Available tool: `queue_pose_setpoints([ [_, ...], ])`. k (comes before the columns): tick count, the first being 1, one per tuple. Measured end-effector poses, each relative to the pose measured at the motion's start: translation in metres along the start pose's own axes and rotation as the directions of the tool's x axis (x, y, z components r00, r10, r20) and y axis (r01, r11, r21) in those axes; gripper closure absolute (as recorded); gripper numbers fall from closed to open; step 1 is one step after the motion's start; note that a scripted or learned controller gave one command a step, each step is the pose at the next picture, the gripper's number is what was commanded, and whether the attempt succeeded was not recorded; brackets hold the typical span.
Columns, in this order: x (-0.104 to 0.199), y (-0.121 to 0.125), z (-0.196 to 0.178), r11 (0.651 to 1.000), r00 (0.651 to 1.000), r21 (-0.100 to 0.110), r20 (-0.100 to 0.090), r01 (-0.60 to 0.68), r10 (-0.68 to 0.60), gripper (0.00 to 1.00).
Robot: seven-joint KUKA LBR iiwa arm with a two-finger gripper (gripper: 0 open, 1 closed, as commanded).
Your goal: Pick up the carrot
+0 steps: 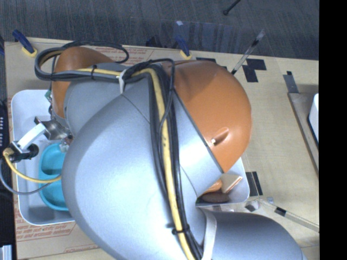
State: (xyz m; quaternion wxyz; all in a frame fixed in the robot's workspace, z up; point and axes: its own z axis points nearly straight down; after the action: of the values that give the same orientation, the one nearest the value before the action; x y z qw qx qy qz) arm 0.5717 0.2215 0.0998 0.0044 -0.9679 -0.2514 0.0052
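My grey arm [135, 161], with its orange band [217, 112], covers most of both bins. Its wrist end reaches over the left bin [24, 104], where metal parts of the gripper [54, 128] show just above a blue bowl-like object [51, 169]. In the uncovered corner of the right bin [246, 184], a small orange piece [214, 187] that may be the carrot peeks out from under the arm. Beside it lie a tan piece [232, 182] and a dark brown item [214, 197]. Nothing can be seen held in the gripper.
A white fitting with a yellow cable [24, 145] hangs off the wrist at the left bin's edge. Black and yellow cables [162, 145] run along the arm. Blue clamps [21, 39] sit at the bench's far edge. Bare bench [282, 145] lies to the right.
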Motion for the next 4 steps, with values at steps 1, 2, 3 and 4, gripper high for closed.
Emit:
queue_pose_setpoints([
  [1, -0.01, 0.058, -0.231, 0.994, 0.994, -0.012, -0.012, 0.106, -0.106, 1.0],
  [2, 0.007, 0.031, -0.046, 0.992, 0.991, -0.008, 0.015, -0.129, 0.129, 1.0],
  [3, -0.036, -0.014, -0.006, 0.994, 0.994, -0.023, -0.024, 0.109, -0.109, 1.0],
  [4, -0.076, 0.078, -0.105, 0.938, 0.938, -0.007, -0.001, 0.347, -0.347, 1.0],
])
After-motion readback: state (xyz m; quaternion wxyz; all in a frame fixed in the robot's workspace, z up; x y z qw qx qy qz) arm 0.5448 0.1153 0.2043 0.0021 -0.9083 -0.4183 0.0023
